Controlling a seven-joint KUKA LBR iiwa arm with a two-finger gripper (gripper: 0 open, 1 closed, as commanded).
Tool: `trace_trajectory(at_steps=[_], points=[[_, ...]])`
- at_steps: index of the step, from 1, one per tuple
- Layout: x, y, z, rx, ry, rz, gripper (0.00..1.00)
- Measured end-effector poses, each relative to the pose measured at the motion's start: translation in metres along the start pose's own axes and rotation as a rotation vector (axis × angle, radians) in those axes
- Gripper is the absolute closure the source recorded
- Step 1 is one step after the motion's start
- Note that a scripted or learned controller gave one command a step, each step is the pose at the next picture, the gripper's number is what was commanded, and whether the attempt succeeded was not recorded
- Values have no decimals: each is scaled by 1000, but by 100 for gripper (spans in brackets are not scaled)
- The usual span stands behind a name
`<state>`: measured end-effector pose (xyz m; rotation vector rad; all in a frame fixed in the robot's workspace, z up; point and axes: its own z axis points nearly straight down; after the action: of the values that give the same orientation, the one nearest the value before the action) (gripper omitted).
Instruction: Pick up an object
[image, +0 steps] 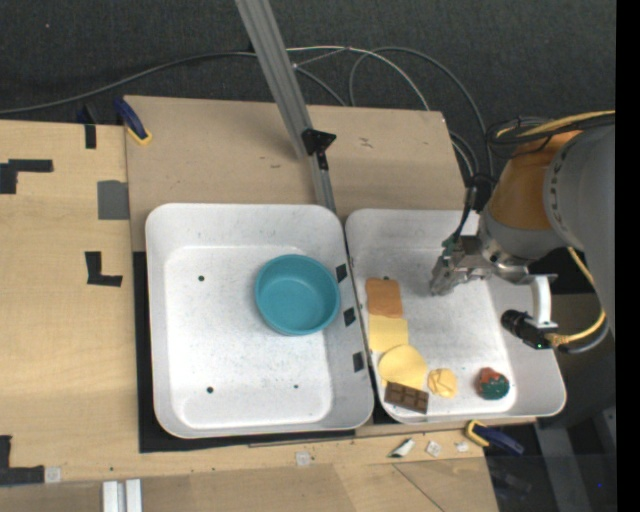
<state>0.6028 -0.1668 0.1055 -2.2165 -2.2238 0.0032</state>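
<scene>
The right bin (420, 222) holds several small items along its left and front sides: an orange-brown block (384, 296), a pale yellow square (389, 331), a yellow disc (402, 361), a brown chocolate-like bar (407, 398), a small yellow lump (442, 381) and a red and green piece (491, 382). My gripper (442, 280) hangs over the bare middle of this bin, to the right of the orange-brown block and apart from it. I see nothing held in it.
A blue bowl (296, 293) sits in the left bin (165, 240), near that bin's right wall. A slanted metal pole (292, 90) rises behind the bins. Cables loop across the back. The grey arm (560, 200) fills the right side.
</scene>
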Motion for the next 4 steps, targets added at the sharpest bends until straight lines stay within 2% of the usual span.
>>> trace_trajectory(at_steps=[1, 3, 4], points=[[10, -2, -56, -7, 0, 1, 100], [5, 1, -169, -7, -1, 1, 100], [58, -8, -152, 0, 1, -2, 100]])
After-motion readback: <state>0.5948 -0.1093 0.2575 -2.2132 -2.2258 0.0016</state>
